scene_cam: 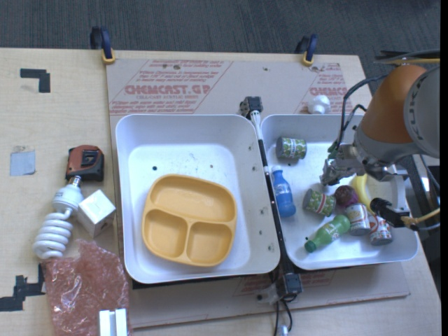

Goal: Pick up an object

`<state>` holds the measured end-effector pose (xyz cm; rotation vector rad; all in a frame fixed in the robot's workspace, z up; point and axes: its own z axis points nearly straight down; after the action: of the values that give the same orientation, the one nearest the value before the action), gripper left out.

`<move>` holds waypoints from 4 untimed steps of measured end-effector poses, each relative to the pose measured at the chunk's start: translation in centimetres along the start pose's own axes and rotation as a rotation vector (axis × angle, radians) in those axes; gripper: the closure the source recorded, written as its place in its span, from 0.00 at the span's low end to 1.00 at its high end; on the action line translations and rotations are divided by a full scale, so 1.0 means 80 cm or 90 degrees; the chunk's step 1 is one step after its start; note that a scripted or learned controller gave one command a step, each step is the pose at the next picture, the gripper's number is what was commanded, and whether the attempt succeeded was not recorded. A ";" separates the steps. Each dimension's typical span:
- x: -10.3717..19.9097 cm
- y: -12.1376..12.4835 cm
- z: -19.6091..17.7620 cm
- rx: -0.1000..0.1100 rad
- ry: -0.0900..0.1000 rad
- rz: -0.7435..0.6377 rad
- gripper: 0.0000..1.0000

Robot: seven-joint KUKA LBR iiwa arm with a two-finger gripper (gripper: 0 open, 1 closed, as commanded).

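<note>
Camera view: jaws [334, 176] low in right bin [308, 256], nr green can [319, 202].

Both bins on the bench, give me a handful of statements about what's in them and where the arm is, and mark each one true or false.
1. The yellow divided tray lies in the left bin. True.
2. The blue bottle lies in the left bin beside the tray. False: it lies in the right bin, near the wall between the bins.
3. The gripper is over the right bin. True.
4. The green bottle stands upright. False: it lies on its side.
5. The spiral light bulb lies on the bench outside both bins. True.
6. The tape measure lies in the right bin. False: it is on the bench, left of the bins.
</note>
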<state>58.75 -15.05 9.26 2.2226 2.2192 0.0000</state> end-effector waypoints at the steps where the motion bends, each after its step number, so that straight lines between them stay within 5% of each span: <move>1: -0.071 0.090 -0.001 -0.001 -0.001 -0.002 0.00; 2: 0.018 0.089 0.000 0.000 0.000 -0.002 0.00; 3: -0.065 0.090 -0.014 -0.001 -0.001 -0.001 0.00; 4: -0.010 0.085 0.000 0.001 0.000 -0.003 0.00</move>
<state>65.56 -15.86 9.26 2.2186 2.2241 -0.0011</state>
